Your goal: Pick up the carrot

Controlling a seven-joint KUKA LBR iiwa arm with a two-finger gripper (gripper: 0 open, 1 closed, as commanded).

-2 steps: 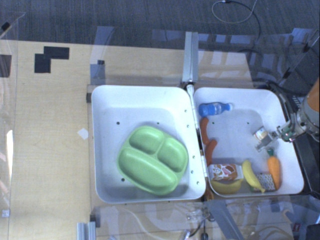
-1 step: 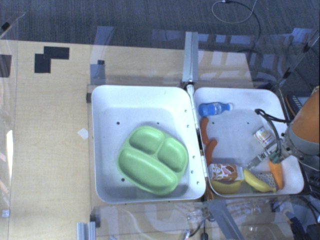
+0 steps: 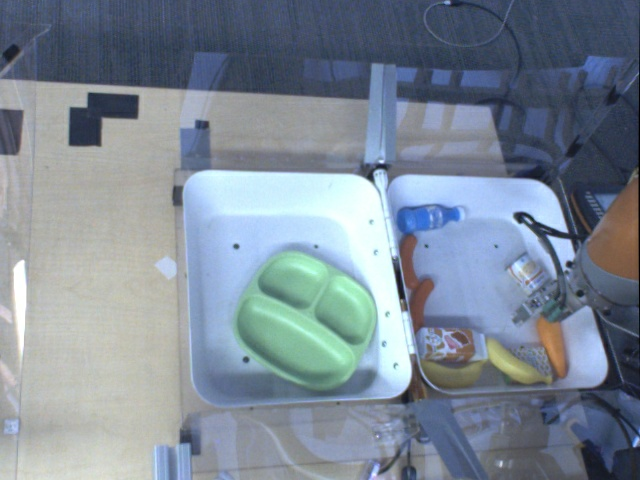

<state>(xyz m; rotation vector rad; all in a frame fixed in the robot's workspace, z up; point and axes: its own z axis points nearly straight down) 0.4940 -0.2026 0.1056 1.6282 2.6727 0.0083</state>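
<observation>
- Bench: pale wood top, two black patches near its far left corner.
- Left bin: shallow, white, holds one item.
- Green tray: three compartments, lying tilted in the left bin's near half, close to the wall shared with the other bin.
- Right bin: shallow, white, holds several items.
- Bottle: blue, lying on its side at the right bin's far left, cap pointing right.
- Sausages: two reddish-orange links along the right bin's left wall, below the bottle.
- Packet: small, red and white print, near the front wall, just below the sausages.
- Bananas: yellow, lying along the front wall, one partly under the packet, the other to its right.
- Carrot: orange, in the right bin's near right corner, lying roughly upright in the view, its lower end touching the right banana's tip.
- Arm: grey with orange band, entering from the right over the right bin's right edge.
- Gripper: metallic, low over the right side of the right bin, just above the carrot's upper end; whether its jaws are parted or closed cannot be told; carrot not seen between them.
- Cable: thin loop on the dark floor beyond the bench.
</observation>
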